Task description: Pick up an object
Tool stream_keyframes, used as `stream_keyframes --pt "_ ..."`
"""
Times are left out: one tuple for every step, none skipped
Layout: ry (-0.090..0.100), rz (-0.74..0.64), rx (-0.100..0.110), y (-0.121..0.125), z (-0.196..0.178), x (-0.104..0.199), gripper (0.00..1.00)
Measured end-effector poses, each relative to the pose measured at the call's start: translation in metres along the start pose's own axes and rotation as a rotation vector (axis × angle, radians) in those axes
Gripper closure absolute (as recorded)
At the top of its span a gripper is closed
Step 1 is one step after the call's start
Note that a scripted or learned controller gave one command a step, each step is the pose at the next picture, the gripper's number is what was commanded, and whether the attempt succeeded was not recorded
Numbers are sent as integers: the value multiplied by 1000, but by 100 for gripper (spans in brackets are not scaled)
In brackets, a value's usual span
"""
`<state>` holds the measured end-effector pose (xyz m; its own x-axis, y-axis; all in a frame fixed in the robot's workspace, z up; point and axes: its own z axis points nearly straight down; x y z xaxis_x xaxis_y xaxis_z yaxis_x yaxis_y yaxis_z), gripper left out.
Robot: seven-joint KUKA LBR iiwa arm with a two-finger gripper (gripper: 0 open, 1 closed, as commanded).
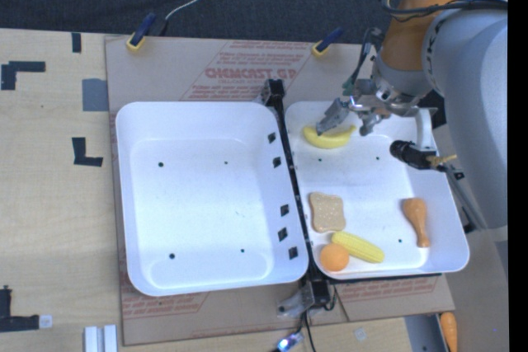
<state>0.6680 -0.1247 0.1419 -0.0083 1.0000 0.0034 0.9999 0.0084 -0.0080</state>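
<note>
Fingers (334, 118) of the gripper (351, 121) stand spread apart at the upper part of the right bin (441, 260), grasping nothing. One dark finger slants down over the left end of the banana (328, 138), its tip at or just above the fruit; the other finger hangs above the banana's right end. Whether either tip touches the fruit cannot be told. The banana lies curved on the bin floor, just below the gripper, near the divider between the bins. Lower in the same bin lie a bread slice (327, 212), a corn cob (357, 246) and an orange (334, 258) close together at the bottom left, and a drumstick (417, 219) toward the right wall. The left bin (132, 177) sits just beside it.
</note>
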Motion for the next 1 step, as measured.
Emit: stream_keyframes --pt "-5 5 -2 0 63 25 0"
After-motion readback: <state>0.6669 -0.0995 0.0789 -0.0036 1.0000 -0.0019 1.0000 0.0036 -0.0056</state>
